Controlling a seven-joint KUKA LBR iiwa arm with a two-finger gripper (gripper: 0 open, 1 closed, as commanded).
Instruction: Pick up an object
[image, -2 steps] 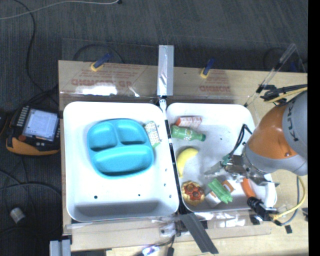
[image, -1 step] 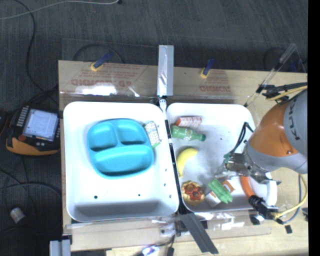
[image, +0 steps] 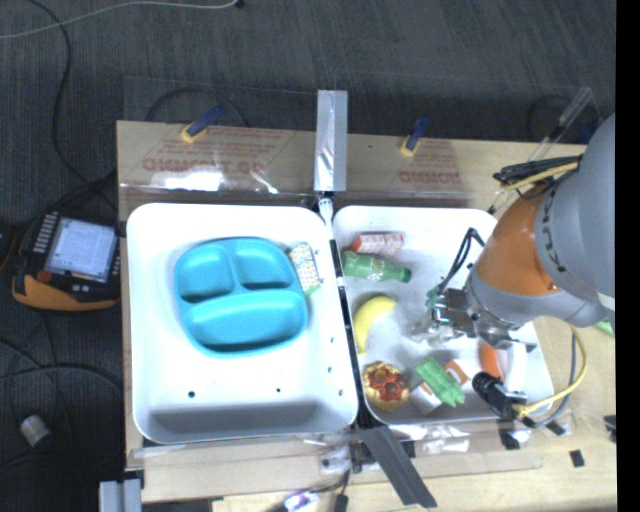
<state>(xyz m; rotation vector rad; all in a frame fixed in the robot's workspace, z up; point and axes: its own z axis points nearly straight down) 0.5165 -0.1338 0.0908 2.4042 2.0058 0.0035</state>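
The right bin (image: 420, 215) carries the candidates: a small can with a red label (image: 377, 242) near the far wall, a green bottle (image: 374, 267) just below it, a yellow banana (image: 372, 320) toward the divider, a round red-and-yellow toy food (image: 386, 383) in the near corner, and a green piece (image: 440, 382) beside an orange-and-white bit (image: 456, 372). The left bin (image: 150, 300) holds a blue divided tray (image: 240, 295) with a small patterned item (image: 305, 266) at its right edge.

All of these look like light plastic toys — stiff, smooth and likely a little slippery. The banana lies apart from its neighbours and seems the easiest: a hold across its middle, where the curve is thickest, would probably be steadiest. The bottle should take a pinch across its body, though a round shape may roll out. The green piece sits crowded against its neighbours, so fingers may catch more than one thing.

The arm reaches in from the right, its orange band (image: 515, 250) over the bin's right side, the wrist angled downward and leftward. The claw (image: 440, 322) hangs low over the bin floor between the banana and the right wall, just above the green piece. Whether it is open or closed I cannot tell — cables and dark hardware blur it — and nothing is seen between the tips.
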